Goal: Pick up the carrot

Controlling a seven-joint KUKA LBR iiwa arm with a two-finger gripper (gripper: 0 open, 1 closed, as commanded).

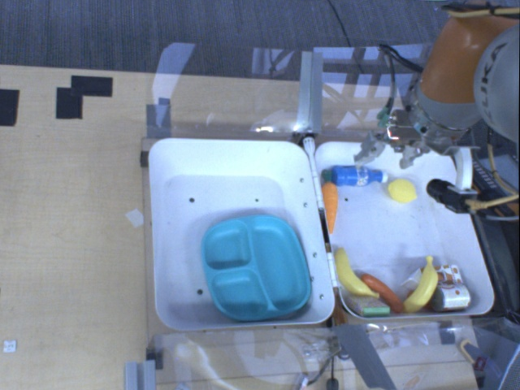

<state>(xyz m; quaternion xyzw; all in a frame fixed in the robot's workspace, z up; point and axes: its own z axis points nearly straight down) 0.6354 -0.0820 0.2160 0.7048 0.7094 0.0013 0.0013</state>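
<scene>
Orange carrot [330, 205] lies along the left wall of the right bin [479, 254], stem end toward twelve o'clock, just below a blue bottle [355, 175]. At two o'clock from it the gripper [391, 146] hangs with fingers spread wide, holding nothing. A good grasp would straddle the carrot across its width, away from the wall and bottle.
</scene>
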